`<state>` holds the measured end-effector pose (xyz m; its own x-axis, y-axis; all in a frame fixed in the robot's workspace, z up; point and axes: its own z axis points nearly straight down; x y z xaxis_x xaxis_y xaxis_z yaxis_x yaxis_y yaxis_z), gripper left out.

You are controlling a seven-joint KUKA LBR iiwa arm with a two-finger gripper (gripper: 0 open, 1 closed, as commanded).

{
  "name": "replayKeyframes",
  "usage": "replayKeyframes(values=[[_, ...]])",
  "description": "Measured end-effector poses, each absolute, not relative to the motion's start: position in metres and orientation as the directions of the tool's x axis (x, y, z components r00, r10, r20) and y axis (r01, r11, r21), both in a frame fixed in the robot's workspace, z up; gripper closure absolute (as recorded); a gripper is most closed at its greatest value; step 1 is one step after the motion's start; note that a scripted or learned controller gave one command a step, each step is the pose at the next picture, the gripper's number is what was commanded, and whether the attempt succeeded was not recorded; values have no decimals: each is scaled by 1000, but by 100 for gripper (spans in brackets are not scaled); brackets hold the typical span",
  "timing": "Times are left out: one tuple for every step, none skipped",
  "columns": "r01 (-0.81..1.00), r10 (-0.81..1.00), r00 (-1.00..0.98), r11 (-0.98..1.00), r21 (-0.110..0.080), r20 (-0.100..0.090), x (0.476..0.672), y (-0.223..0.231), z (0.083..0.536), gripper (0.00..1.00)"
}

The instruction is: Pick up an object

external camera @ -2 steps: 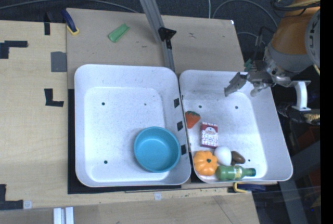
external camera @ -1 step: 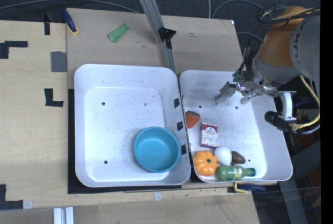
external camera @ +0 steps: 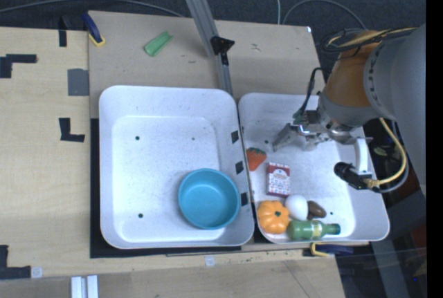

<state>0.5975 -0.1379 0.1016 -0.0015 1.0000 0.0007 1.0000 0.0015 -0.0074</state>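
I'm looking down on a tan bench (external camera: 41, 151) set against dark carpet, with black tape marks on its left part and two shallow white bins side by side. The left bin (external camera: 124, 110) carries a blue bowl (external camera: 208, 198) near its front right corner. Behind the bins a small green block (external camera: 157, 43) lies on the board, and a grey metal pole (external camera: 197, 3) slants down to the seam between the bins.

My arm (external camera: 387, 75) comes in from the right, grey with its orange band (external camera: 346, 79) just above the wrist, bent over the right bin (external camera: 363, 217). The gripper (external camera: 282, 140) points left and slightly down over the bin's rear half, its fingers spread apart with nothing between them.

The pickable things sit in the right bin's front half: a small red-orange piece with a green top (external camera: 255, 157) by the left wall, just below the fingertips; a red-and-white carton (external camera: 278, 179) near the middle, its print too small for me to read; then along the front wall an orange pumpkin (external camera: 273, 216), a white egg (external camera: 297, 207), a brown piece (external camera: 316, 209), and a green bottle (external camera: 313, 229) lying on its side with an unreadable yellowish label.
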Motion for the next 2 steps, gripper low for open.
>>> replayKeyframes(values=[[1000, 1000, -2, 2, -3, 0, 599, -138, 115, 100], [1000, 1000, -1, 1, 2, -1, 605, -139, 159, 100]])
